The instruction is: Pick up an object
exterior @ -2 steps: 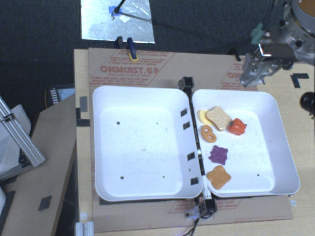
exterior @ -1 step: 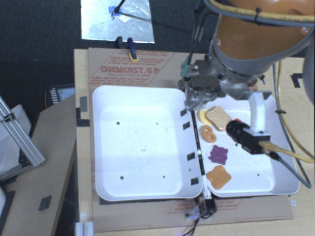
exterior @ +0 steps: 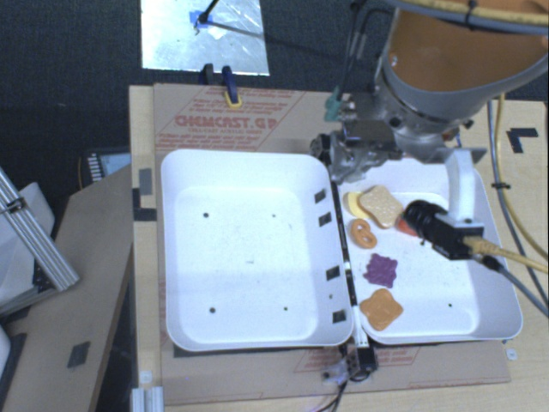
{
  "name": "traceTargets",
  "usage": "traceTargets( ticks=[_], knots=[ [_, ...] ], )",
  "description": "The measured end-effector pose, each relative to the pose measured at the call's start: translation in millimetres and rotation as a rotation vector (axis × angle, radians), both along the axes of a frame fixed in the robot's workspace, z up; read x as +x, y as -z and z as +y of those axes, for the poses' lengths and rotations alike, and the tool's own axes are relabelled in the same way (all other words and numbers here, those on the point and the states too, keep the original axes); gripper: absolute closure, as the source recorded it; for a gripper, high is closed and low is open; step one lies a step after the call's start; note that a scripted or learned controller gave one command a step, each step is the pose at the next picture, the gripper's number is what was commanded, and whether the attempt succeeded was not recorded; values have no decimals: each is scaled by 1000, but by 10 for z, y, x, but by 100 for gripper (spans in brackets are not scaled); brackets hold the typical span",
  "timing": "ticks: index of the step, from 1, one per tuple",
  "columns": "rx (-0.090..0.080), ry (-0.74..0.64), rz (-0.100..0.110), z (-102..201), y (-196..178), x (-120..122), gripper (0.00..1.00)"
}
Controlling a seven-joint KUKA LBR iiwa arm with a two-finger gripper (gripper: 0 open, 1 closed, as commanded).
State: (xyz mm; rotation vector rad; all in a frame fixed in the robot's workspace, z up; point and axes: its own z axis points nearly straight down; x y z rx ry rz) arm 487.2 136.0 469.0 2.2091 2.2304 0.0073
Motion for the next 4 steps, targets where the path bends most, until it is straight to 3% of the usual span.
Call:
traceTargets(
  ticks=[1, 2, 3, 4],
  knots=[
    [-2, 1, 8, 616, 679, 51, 100],
    [5, 1, -5, 1006, -319, -9, 100],
    [-8, 9, 17, 978, 1192, -20, 100],
    [-6, 10, 15, 876, 2475, -21, 100]
  ],
)
